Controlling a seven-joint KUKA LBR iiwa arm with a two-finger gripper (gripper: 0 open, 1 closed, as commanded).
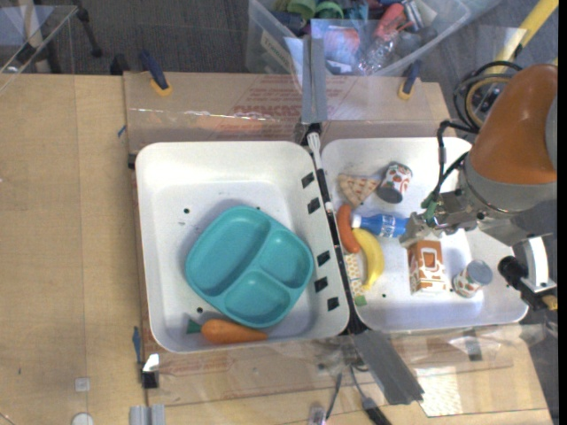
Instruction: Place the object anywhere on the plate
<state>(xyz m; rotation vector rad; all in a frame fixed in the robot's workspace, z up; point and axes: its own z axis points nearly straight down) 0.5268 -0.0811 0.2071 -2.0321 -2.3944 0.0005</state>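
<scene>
A teal divided plate [248, 264] lies in the left bin [146, 237], with an orange carrot [232, 330] beside its near rim. My gripper [431, 220] hangs low in the right bin [496, 312], just above an orange-and-white carton [427, 268] and at the right end of a blue bottle [383, 227]. The wrist hides how the gripper's tip meets them. A yellow banana [370, 259] and an orange sausage-shaped piece [346, 228] lie along the divider side of the right bin.
At the back of the right bin sit a small can [396, 181] and a tan wedge [357, 188]. A small round item [469, 279] lies right of the carton. A clear tub of toys [354, 7] stands behind the bins.
</scene>
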